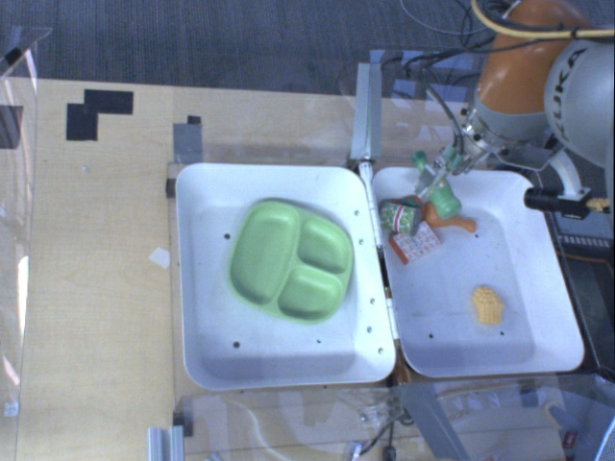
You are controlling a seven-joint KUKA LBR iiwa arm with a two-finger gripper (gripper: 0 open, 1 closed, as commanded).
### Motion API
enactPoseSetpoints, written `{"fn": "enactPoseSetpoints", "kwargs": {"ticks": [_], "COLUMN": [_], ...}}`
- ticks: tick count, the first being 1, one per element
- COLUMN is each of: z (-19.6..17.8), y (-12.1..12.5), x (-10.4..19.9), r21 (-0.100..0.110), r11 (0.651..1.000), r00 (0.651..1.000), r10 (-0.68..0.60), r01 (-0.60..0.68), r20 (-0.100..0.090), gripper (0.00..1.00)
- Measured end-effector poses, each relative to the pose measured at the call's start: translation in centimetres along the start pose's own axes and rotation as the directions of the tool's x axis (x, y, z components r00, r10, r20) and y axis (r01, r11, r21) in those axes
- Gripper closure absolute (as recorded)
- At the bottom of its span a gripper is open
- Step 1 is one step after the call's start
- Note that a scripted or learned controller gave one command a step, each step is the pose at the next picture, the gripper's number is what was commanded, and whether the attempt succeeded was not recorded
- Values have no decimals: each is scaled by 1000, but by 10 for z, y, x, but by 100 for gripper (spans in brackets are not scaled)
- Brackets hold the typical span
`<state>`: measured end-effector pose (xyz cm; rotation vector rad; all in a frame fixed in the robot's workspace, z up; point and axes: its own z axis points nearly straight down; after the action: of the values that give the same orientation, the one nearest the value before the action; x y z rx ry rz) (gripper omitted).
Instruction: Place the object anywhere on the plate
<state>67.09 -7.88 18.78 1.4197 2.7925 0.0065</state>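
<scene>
Counter: bearing two shallow white bins side by side, the left bin and the right bin.

Plate: one, green, with three compartments, lying in the left bin. Nothing is lying on it, so the placing is not yet done.

Arm: one, grey with an orange band, reaching in over the far edge of the right bin. Gripper: one, hanging just above the cluster of things at the right bin's far left corner. Whether the jaws are spread or pressed together cannot be told; nothing is visibly sitting between them.

Contents of the right bin, four things counted:
- one green bottle-like piece, lying directly under the gripper, seemingly the thing being sought;
- one orange piece, touching the green one;
- one small carton with red and green print, leaning against the bin's left wall;
- one yellow lump, lying well apart, toward the near side.

Progress, as a judgement: the task is standing at its start. Grasping, carrying across the divide and releasing over the plate are all remaining.
</scene>
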Motion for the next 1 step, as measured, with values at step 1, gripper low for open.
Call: {"fn": "enactPoseSetpoints", "kwargs": {"ticks": [1], "z": [-12], "y": [60], "x": [119], "r21": [0], "r11": [988], "r00": [988], "r10": [-155], "r01": [155], "r20": [-3], "gripper": [100]}}
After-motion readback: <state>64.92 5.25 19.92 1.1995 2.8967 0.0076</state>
